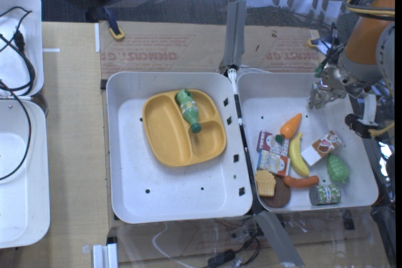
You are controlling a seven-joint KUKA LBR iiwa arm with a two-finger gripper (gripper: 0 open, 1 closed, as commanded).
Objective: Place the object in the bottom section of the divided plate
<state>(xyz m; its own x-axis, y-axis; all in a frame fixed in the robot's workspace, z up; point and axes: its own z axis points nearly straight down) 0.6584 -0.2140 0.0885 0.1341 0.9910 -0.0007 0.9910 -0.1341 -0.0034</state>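
Observation:
A yellow divided plate (164, 135) sits in the left bin (125, 185). On the plate's right side a small green bottle (188, 108) lies flat. Its body rests in the upper right section and its dark cap points down across the ridge toward the lower right section. My gripper (319, 99) hangs over the far right corner of the right bin (251, 103), well away from the plate. It is above the carrot (291, 125), and I see nothing in it.
The right bin holds several toy foods: a banana (298, 157), two juice boxes (272, 152), a milk carton (321, 147), a green fruit (337, 168), a can (325, 195), a sausage (301, 182) and biscuits (272, 188). A grey divider post (235, 34) stands between the bins.

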